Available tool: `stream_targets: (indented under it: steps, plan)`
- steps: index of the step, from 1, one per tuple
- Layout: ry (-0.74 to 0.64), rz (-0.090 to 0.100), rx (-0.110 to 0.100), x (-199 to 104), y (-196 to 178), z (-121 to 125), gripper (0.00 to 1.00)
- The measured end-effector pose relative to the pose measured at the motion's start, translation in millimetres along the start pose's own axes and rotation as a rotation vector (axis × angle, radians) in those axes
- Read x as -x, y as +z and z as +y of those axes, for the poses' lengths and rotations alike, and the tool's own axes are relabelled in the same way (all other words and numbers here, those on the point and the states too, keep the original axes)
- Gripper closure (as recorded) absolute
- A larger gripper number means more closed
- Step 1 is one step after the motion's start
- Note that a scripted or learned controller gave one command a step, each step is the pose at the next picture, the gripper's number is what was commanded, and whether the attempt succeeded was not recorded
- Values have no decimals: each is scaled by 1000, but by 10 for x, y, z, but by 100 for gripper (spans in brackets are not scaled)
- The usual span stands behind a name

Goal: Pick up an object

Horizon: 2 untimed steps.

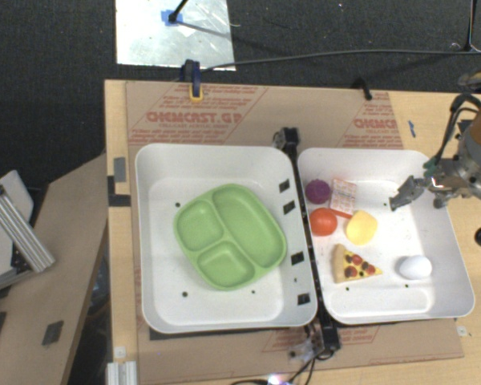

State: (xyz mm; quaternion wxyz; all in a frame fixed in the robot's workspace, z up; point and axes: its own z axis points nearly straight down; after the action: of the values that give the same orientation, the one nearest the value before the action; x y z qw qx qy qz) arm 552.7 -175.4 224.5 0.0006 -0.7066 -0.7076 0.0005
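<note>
The right bin [445, 251] holds several small objects. A purple ball [318, 190] and a white-and-red packet [344, 191] lie at its back left. In front of them sit a red tomato [324, 221] and a yellow lemon [361, 227]. A toy pizza slice [353, 265] and a white egg [414, 267] rest nearer the front. My gripper [406, 193] hangs over the back right part of this bin, right of the packet and up-right of the lemon, apart from every object.
The left bin [156, 175] holds a green divided plate [229, 235]. A black divider with clips [298, 215] runs between the bins. The arm's wrist and cables [465, 159] stand at the right edge. Cardboard covers the bench around the bins.
</note>
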Motion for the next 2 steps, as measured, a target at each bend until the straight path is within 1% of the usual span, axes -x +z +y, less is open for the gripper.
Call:
stream_targets:
  steps: [1, 2]
  plan:
    - [0, 1, 0, -52, 428, 6, 0]
    - [0, 1, -2, -75, 1053, 30, 0]
